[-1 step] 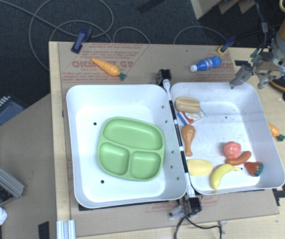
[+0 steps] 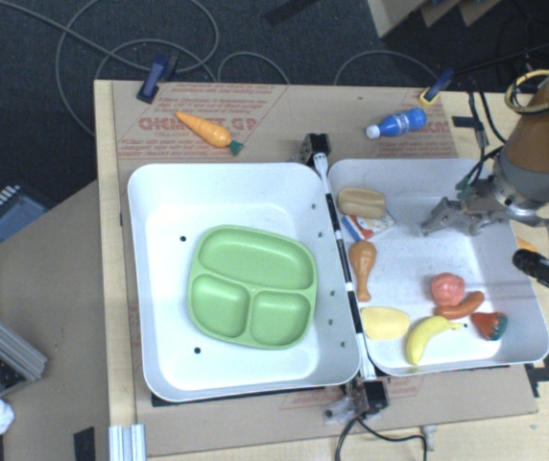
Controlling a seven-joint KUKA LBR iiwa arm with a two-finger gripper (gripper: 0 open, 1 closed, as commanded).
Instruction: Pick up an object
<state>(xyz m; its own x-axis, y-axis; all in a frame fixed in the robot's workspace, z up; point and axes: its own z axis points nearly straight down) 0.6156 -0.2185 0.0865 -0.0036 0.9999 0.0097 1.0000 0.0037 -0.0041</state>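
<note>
1. Camera view puts your gripper (image 2: 452, 217) low over the right bin (image 2: 519, 349), near its far edge, fingers spread wide with nothing between them.
2. Closest to it, on the side away from the arm, you have the bread roll (image 2: 362, 202).
3. Nearer the camera than the fingers lie the drumstick (image 2: 361, 262), pink ball (image 2: 447, 286), sausage (image 2: 460, 305), banana (image 2: 425, 338) and strawberry (image 2: 490, 326).
4. Well beyond the roll, the left bin (image 2: 159, 209) holds a green tray (image 2: 252, 285).
</note>
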